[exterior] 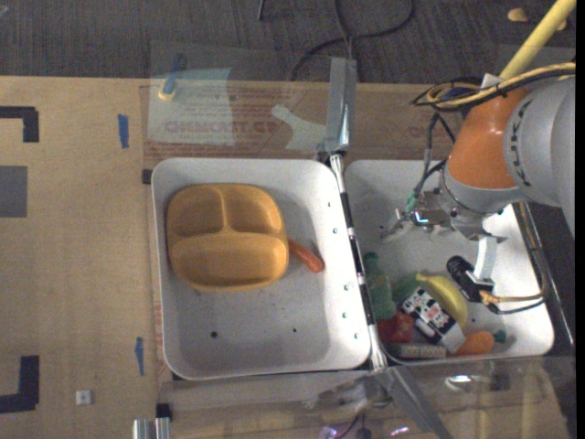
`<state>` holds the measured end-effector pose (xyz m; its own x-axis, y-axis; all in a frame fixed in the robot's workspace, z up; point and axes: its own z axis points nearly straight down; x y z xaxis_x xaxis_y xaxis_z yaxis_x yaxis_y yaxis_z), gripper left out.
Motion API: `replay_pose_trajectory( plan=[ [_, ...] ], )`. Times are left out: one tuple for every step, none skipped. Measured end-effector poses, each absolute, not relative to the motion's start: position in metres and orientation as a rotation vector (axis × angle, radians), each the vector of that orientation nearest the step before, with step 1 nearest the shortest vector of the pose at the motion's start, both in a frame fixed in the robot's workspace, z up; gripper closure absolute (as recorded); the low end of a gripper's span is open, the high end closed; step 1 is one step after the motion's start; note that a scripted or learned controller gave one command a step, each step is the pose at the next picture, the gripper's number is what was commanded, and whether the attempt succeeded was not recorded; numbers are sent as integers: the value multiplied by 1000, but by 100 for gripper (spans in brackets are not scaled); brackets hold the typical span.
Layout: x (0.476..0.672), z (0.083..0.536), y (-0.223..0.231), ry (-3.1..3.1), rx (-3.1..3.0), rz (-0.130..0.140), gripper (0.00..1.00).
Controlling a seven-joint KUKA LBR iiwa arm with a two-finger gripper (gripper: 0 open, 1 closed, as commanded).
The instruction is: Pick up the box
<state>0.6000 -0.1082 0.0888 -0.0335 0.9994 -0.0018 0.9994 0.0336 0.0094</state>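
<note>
The box point(431, 316), small and white with black and red print, lies in the pile at the front of the right bin point(384, 190). A banana point(446, 293) rests against its far side. My gripper point(409, 222) hangs over the middle of that bin, up and to the left of the box and apart from it. The grey arm with its orange band point(484, 149) comes in from the right and hides the bin's back right part.
Around the box lie a green thing point(375, 277), a red piece point(395, 327) and an orange carrot-like toy point(477, 342). The left bin point(265, 337) holds a yellow divided plate point(225, 236) with an orange piece point(306, 257) beside it.
</note>
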Motion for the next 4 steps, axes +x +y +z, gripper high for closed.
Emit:
replay_pose_trajectory(
  plan=[
    [553, 89, -131, 2199, 2237, 8, 0],
    [608, 89, -109, 2106, 2321, 9, 0],
    [660, 87, -100, 2049, 2375, 5, 0],
    [641, 230, -86, 2312, 2122, 2, 0]
  ],
)
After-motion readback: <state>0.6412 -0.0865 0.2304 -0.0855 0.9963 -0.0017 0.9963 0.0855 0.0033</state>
